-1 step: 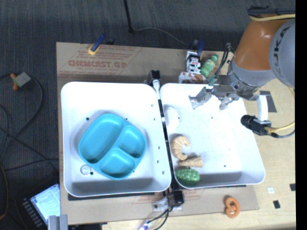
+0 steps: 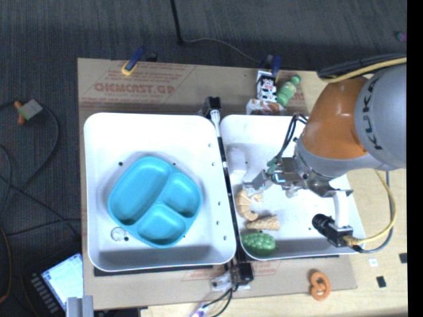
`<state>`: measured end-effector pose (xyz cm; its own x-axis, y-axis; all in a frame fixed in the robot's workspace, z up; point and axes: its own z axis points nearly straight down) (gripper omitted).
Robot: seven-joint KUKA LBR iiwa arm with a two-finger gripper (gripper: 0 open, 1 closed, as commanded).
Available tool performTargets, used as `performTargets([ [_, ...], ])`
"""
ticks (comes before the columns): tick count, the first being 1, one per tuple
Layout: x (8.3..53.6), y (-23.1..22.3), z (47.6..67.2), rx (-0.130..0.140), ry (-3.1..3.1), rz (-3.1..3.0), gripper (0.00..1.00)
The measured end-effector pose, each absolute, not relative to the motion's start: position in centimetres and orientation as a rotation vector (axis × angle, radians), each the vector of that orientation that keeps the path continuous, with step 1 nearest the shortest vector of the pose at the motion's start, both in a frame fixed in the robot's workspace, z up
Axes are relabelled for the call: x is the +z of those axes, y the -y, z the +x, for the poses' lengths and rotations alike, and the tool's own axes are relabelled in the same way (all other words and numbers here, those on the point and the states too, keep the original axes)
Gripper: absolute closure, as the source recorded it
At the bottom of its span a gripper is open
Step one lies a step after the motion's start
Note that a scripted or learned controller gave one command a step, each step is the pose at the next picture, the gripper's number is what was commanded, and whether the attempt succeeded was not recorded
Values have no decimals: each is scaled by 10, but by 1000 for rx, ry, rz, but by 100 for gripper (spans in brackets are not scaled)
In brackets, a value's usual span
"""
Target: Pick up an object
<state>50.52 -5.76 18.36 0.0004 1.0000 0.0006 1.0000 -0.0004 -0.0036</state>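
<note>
Though small, croissant (image 2: pixel 248 205) lengthwise near-far.

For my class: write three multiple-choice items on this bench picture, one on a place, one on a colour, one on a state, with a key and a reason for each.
1. Where does the blue tray lie?
A. left bin
B. right bin
C. on the floor

2. What colour is the bumpy toy at the right bin's near edge?
A. red
B. green
C. purple

3. How does the gripper stand?
A. parked outside the bins
B. low in the right bin, above the croissant
C. over the tray

Key: 1 A, the tray fills the left bin. 2 B, it is green. 3 B, the gripper hangs just above the croissant.
</note>
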Motion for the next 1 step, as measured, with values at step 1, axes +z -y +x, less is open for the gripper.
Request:
performTargets([
  [1, 112, 111, 482, 5, 2217, -2221, 0],
])
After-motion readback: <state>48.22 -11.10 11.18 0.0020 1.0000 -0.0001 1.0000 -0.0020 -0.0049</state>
